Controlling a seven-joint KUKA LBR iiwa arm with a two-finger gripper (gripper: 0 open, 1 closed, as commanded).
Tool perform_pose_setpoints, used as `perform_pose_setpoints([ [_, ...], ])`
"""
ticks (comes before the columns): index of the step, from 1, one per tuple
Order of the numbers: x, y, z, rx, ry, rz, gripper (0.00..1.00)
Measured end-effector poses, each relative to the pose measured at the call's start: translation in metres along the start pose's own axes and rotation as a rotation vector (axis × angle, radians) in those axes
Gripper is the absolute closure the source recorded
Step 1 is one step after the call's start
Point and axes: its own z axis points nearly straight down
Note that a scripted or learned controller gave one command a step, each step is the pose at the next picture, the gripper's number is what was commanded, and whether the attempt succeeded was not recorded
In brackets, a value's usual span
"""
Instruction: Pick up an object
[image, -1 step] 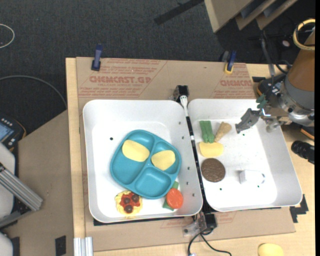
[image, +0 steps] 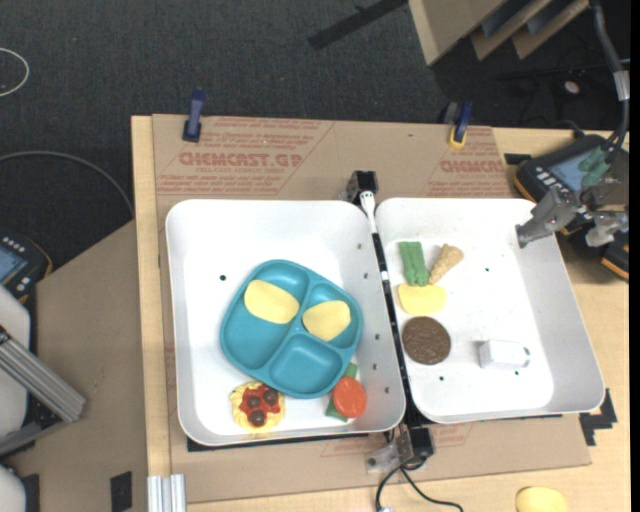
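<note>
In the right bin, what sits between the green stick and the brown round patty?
In the camera view, a yellow flat piece lies between the green stick and the brown round patty.

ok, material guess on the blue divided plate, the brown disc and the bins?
Blue divided plate: likely molded plastic, smooth and slightly glossy, with uniform color and rounded compartment walls.
Brown disc: matte, speckled surface, probably a plastic or rubber toy food; can't tell which.
Bins: white thin-walled plastic by the look, with soft sheen and rounded corners.

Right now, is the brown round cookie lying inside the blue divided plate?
No. The brown cookie lies on the floor of the right bin, while the blue plate sits in the left bin.
</note>
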Motion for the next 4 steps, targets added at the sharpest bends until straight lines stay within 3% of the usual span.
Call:
perform_pose_setpoints([
  [1,-0.001,0.002,-0.001,0.014,-0.002,0.003,1.00],
  [2,-0.015,0.022,0.139,0.031,0.002,0.007,1.00],
  [3,0.108,0.002,0.179,0.029,0.006,-0.008,1.00],
  [4,0.080,0.001,0.045,0.003,0.000,0.005,1.00],
])
